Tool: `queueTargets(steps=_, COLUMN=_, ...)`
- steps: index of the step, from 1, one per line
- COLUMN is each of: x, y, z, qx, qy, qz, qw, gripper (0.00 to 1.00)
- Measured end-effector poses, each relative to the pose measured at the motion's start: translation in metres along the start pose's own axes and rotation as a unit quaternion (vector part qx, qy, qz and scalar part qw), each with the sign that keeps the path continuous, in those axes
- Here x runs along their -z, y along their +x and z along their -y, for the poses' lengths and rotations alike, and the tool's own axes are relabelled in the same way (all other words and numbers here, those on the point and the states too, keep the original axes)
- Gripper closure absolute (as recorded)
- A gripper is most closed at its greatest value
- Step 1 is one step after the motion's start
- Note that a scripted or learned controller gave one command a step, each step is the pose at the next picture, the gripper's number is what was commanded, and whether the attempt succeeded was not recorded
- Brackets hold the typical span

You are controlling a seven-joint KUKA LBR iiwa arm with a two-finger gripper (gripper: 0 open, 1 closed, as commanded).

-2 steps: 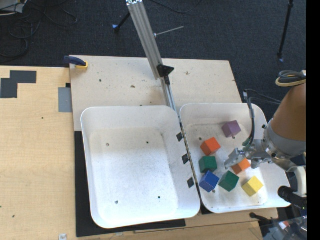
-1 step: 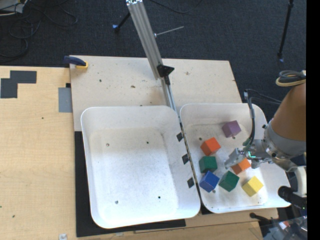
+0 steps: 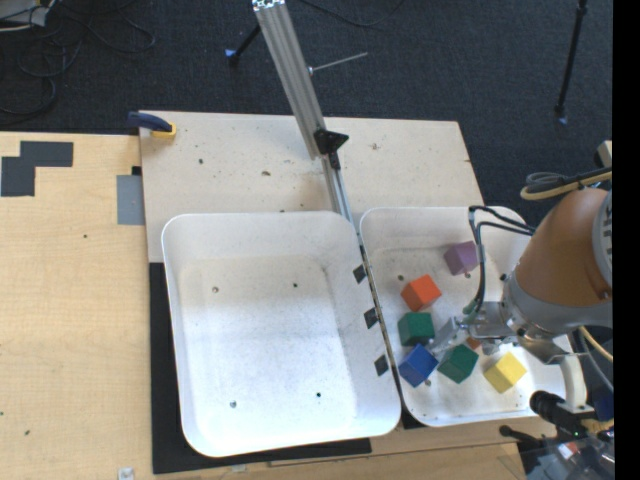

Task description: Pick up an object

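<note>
Hovering low in the right bin (image 3: 500,218), the gripper (image 3: 470,330) is seen among green cubes (image 3: 416,327). Whether its jaws are open cannot be told.

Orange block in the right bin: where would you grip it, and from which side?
Grip the orange block across its two flat side faces, coming straight down from above. It lies apart from the purple block, with the green block close below, so its sides look reachable.

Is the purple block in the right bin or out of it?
In. The purple block lies on the floor of the right bin, near its far side, apart from the orange block.
</note>
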State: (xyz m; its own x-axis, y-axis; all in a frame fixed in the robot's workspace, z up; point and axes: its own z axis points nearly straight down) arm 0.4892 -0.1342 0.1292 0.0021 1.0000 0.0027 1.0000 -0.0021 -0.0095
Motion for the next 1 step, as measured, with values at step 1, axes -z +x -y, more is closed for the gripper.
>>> queueTargets(steps=1, x=-0.0376, y=-0.0002, z=-0.0012, qx=-0.001, qy=-0.005, qz=0.001, qw=1.0, gripper=0.0)
